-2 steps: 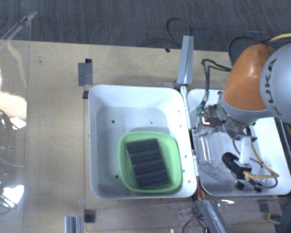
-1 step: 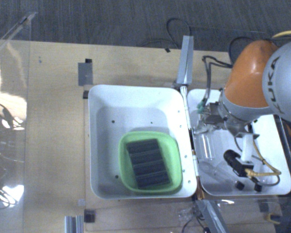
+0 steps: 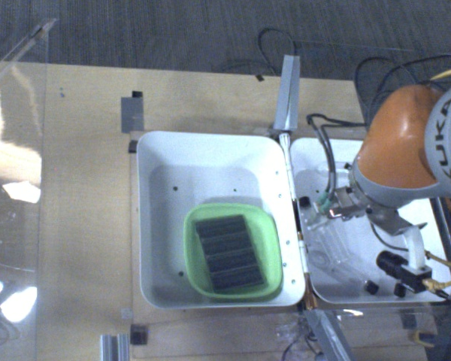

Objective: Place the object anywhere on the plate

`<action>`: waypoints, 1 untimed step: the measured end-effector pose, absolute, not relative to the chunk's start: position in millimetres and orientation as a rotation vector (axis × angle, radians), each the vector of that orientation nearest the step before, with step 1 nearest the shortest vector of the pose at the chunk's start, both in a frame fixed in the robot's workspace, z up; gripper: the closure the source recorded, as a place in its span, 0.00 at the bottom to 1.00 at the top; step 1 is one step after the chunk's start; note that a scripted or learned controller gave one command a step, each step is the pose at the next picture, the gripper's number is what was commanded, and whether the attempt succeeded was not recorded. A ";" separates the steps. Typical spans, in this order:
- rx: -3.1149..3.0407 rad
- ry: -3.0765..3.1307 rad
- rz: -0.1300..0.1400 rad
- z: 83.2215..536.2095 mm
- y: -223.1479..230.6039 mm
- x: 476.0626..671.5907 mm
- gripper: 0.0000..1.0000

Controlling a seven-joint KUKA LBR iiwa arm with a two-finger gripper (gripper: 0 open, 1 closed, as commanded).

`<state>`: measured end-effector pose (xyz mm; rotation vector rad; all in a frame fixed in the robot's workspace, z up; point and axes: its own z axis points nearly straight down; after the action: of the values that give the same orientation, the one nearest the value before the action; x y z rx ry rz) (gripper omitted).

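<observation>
One fixed camera looks down at a slant from above the table (image 3: 75,224), taking in both white bins (image 3: 154,201) from moderate height.

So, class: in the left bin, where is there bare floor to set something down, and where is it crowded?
Bare white floor lies behind the green plate, towards the left bin's far wall, and in a strip along its left wall. The near right corner is crowded: the plate sits there with a dark ridged object covering its middle.

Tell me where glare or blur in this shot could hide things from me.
Camera view: bright glare patches on the clear panel at left; the white right bin is washed out, so a faint clear shape on its floor is hard to read; the green plate with its dark object reads sharp.
</observation>
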<state>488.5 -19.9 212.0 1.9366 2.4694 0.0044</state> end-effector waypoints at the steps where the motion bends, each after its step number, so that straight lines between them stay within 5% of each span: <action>1: 1.757 2.602 0.004 184.2 16.4 487.6 1.00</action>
<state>487.6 16.4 184.2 1.7568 2.6023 0.0036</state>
